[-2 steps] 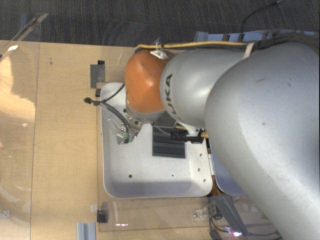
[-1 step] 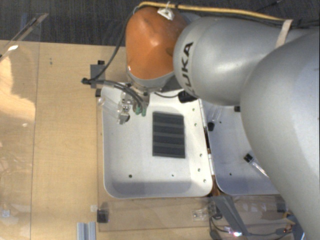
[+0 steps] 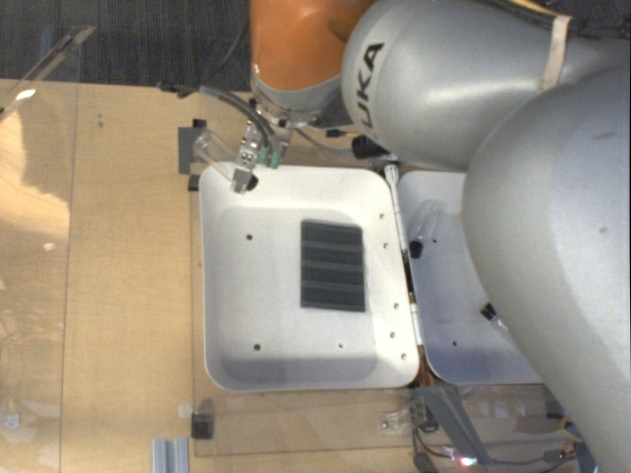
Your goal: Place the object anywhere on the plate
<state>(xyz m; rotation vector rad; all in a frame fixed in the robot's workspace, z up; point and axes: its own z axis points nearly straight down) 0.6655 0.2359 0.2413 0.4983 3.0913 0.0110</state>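
Note:
A dark grey ribbed rectangular plate [image 3: 332, 264] lies flat in the middle of the left white bin [image 3: 237, 294]. My gripper [image 3: 245, 173] hangs over the far left corner of that bin, well up and left of the plate, below the orange wrist band [image 3: 296, 37]. Its tip is small and partly hidden by cables. I cannot make out anything held in it. No separate loose object can be told apart in the bins.
The right white bin [image 3: 449, 294] is largely covered by the grey arm [image 3: 532, 215]. A divider [image 3: 404, 254] runs between the bins. A wooden bench [image 3: 99, 264] spreads to the left, with small black brackets [image 3: 202, 424] at the bin corners.

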